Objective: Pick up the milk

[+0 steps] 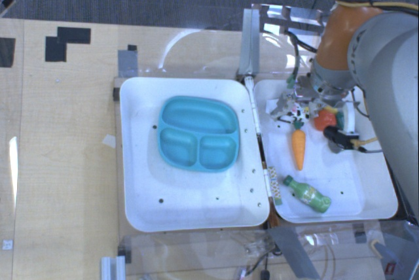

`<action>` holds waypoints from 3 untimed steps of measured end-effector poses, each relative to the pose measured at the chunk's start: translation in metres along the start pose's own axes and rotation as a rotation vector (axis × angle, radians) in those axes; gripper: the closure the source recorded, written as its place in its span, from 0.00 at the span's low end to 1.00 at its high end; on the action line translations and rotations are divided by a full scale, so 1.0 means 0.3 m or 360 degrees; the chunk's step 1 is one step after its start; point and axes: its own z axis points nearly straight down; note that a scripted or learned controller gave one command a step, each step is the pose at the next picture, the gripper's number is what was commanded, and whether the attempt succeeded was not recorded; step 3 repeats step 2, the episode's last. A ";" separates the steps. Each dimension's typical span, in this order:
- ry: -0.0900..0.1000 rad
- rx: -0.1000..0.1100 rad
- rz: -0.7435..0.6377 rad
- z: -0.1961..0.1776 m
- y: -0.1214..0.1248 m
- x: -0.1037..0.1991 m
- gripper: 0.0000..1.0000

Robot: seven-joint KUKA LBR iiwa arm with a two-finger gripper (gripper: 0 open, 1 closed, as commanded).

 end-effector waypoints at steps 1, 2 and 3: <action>-0.0004 0.0012 -0.0010 -0.028 -0.007 0.000 1.00; -0.0011 -0.0078 -0.0328 -0.293 0.010 0.061 1.00; -0.0011 -0.0078 -0.0328 -0.293 0.010 0.061 1.00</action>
